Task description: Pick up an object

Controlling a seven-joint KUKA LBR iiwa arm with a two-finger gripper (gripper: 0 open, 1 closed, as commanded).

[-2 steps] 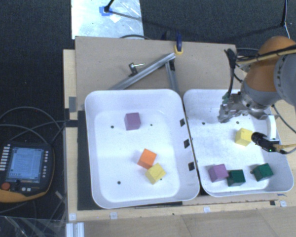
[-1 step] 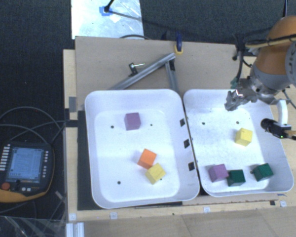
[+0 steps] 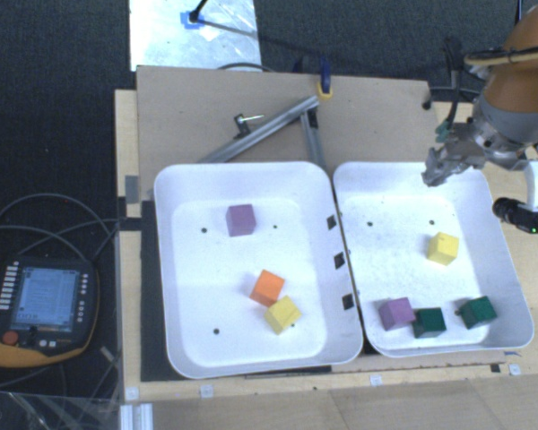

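While the pincer (image 3: 433,176), grip unclear, hovers, the left bin (image 3: 175,267) holds 3 blocks, the right bin (image 3: 511,285) 4.

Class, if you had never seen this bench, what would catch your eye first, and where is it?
Likely the coloured blocks against two white bins: an orange block touching a yellow one in the left bin. Next, the gripper hanging over the right bin's far corner.

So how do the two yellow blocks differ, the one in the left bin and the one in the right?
The yellow block in the left bin lies touching an orange block, near that bin's front; the yellow block in the right bin stands alone, nearer the gripper. The left one looks a duller yellow, the right one paler. Both are small cubes of similar size.
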